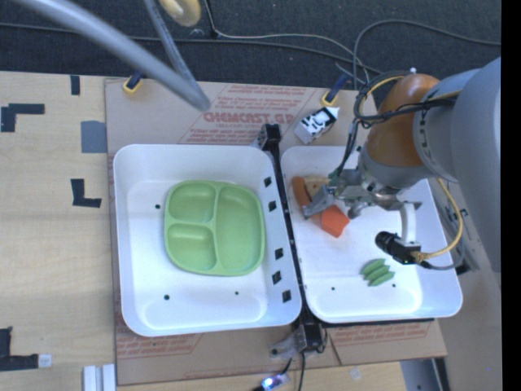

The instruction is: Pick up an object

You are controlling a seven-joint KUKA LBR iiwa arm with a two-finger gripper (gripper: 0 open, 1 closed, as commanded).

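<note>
Tool [332,204] low in right bin [423,300], fingers spread, straddling the orange block [333,221] without lifting it. Brown piece [304,189] just beside, toward the divider. Green pod [377,272] lies apart, nearer front. Green divided plate [215,226] sits in left bin [138,300].

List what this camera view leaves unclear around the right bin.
- Gripper: too small and shadowed in the camera view to tell whether it grips anything.
- Brown block: partly covered by the gripper, so its shape is uncertain.
- Orange block: its upper edge lies under the gripper.
- Grey arm: cut off by the right edge.
</note>
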